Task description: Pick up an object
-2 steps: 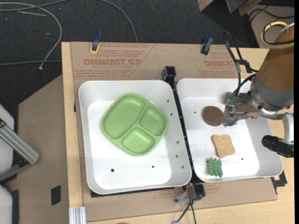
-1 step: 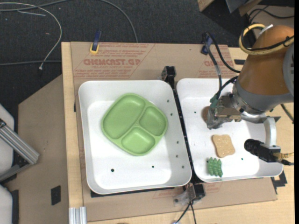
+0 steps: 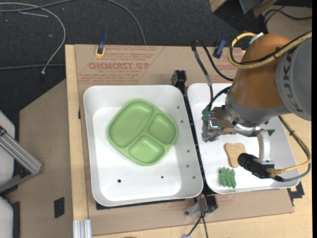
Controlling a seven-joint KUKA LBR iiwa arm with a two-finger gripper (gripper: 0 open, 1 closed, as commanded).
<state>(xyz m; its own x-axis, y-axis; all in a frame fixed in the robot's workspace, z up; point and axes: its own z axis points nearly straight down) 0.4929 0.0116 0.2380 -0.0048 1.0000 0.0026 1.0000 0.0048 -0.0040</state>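
Clearly laid out, with the left bin as the landmark:
Left bin (image 3: pixel 94 148): a shallow white bin on the cardboard-covered worktop (image 3: pixel 79 73).
Green plate (image 3: pixel 142 131): a divided plate with three compartments, lying flat near the middle of the left bin, turned at a slant to the bin's walls.
Right bin (image 3: pixel 214 182): a second white bin touching the left bin's right wall; the arm covers much of it.
Arm (image 3: pixel 262 68): its grey body and orange band reach in from beyond the right bin and hang over that bin, well apart from the green plate.
Jaws (image 3: pixel 212 127): they sit low over the right bin, just beyond the left bin's right wall; whether they are released, clenched or grasping anything cannot be told, since the wrist hides them.
Toast-shaped piece (image 3: pixel 234 153): a tan slice lying in the right bin, below the jaws and apart from them.
Green studded object (image 3: pixel 227 177): a small bumpy green thing near the right bin's front wall, just beside the tan slice.
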